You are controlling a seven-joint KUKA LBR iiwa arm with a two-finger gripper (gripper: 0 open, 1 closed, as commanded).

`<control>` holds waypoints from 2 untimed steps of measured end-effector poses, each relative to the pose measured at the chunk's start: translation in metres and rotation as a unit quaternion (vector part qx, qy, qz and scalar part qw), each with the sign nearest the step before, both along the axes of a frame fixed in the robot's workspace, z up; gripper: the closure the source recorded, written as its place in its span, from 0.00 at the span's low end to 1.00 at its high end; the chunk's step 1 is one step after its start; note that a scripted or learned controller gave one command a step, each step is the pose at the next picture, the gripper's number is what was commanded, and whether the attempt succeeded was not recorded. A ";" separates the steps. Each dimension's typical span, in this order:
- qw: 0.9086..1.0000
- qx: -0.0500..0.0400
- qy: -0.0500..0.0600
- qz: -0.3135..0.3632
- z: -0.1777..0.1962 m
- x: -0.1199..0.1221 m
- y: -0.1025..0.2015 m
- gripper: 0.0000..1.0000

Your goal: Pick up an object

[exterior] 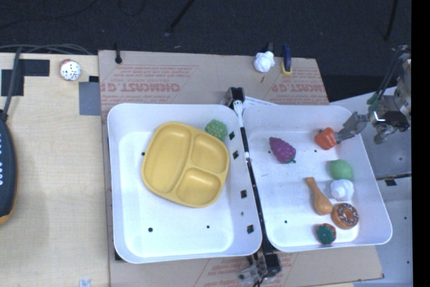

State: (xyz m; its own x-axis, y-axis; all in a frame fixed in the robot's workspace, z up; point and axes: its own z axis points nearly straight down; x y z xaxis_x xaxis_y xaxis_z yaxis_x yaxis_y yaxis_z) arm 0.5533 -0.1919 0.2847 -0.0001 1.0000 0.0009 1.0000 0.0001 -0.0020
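Observation:
The right bin [295, 238] holds several small toys. There is a purple grape-like piece [283, 150], a red piece [326, 138], a green one [340, 169], a white one [341, 189], a tan drumstick shape [318, 195], a donut [345, 216] and a dark green berry [326, 233]. My gripper [367, 129] hangs over the bin's far right rim, open, with nothing between its fingers. Its left finger [351, 126] ends just beside the red piece.
The left bin [127, 225] holds a yellow divided plate [186, 163] with a green bumpy toy [216, 129] at its far corner. On the cardboard behind the bins lie a white lump [264, 62] and a blue-and-yellow item [287, 59]. A spotted ball [70, 70] sits far left.

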 end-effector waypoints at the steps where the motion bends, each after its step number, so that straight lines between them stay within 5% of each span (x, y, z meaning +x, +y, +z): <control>1: 1.000 0.000 0.000 0.000 0.010 0.000 -0.001 1.00; 2: 1.000 0.002 0.002 0.002 -0.047 0.020 0.056 1.00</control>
